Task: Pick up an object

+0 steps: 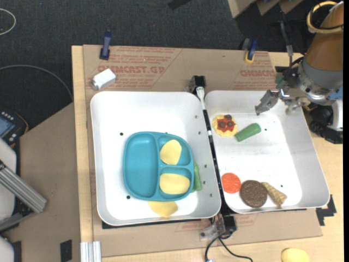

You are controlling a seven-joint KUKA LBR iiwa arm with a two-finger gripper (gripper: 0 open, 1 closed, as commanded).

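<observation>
Reaching from the right, arm (322, 64) above right bin's (305, 146) far corner.

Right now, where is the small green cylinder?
The small green cylinder lies in the right white bin, just right of the little toy pizza.

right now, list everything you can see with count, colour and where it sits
bins: 2, white, side by side on the bench
tray: 1, teal, three sections, left bin
yellow pieces: 3, two in the tray's right sections, one on the bin floor at the tray's near edge
mini pizza: 1, yellow with red topping, right bin, far left
green piece: 1, right bin, beside the pizza
orange disc: 1, right bin, near edge
cookie: 1, brown, next to the disc
cone: 1, tan, right of the cookie
clamps: 2, blue, far edge of the bench
claw: 1, grey, over the right bin's far side, holding nothing
</observation>
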